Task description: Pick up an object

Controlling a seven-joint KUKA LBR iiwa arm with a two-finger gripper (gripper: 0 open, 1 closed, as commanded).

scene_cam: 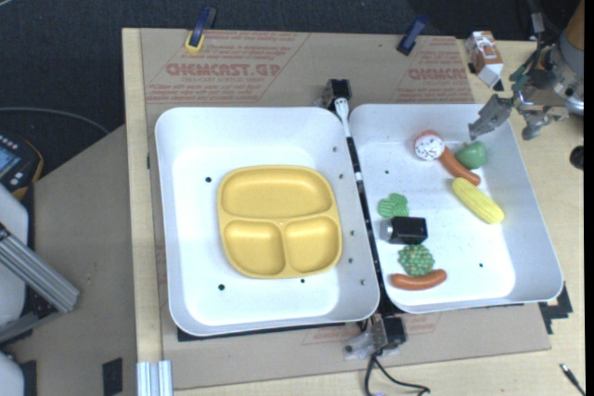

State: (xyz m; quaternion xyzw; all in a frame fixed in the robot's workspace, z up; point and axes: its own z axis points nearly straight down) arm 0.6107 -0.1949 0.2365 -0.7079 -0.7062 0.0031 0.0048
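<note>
The pincer [506, 111] hangs over the far right corner of the right bin [529, 227], its fingers spread and nothing between them. Just below it lie a green pepper [472, 155], a carrot [458, 166] and a white round piece [428, 146]. A corn cob [477, 200] sits nearer the bin's middle. Toward the left wall are a green leafy piece [393, 205], a black block [407, 229], a broccoli [415, 259] and a sausage [418, 279]. The left bin [186, 199] holds a yellow divided plate [278, 220].
</note>
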